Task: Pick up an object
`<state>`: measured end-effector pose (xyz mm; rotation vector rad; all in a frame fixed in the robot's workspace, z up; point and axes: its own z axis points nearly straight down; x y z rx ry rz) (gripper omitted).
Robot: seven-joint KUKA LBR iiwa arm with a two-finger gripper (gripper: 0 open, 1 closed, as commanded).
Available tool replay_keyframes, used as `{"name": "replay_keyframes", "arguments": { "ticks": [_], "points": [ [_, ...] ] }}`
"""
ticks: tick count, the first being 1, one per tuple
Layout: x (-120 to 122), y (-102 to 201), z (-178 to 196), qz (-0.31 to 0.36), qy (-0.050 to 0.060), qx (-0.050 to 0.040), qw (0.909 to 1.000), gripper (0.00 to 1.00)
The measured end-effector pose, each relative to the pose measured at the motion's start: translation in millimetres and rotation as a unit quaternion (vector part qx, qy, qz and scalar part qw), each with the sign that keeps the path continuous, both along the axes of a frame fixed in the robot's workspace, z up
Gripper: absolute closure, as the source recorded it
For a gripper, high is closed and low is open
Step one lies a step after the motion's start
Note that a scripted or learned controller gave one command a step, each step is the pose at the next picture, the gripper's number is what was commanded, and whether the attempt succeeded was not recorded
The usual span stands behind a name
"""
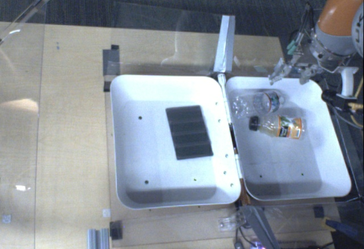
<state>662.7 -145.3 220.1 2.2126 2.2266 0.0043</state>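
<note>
In the right bin (333, 174) a small bottle (278, 127) with a yellow label and a dark cap lies on its side, cap pointing left. Just above it lies a clear plastic container (263, 102), also on its side. A black ridged rectangular pad (189, 132) lies flat in the middle of the left bin (122, 145). My gripper (290, 76) hangs over the back rim of the right bin, above and to the right of the clear container. Its fingers are spread open with nothing between them.
A metal upright post (224, 43) stands behind the seam between the two bins. Cables and dark hardware (344, 103) run along the right bin's right side. Black corner brackets (112, 60) sit at the left bin's outer corners.
</note>
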Motion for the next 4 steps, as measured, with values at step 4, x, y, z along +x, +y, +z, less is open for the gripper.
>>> {"name": "replay_keyframes", "arguments": {
  "ticks": [4],
  "points": [
    [-64, -2, -131, 0.276, -0.004, -0.0025, 0.9610, 0.00]
  ]
}}
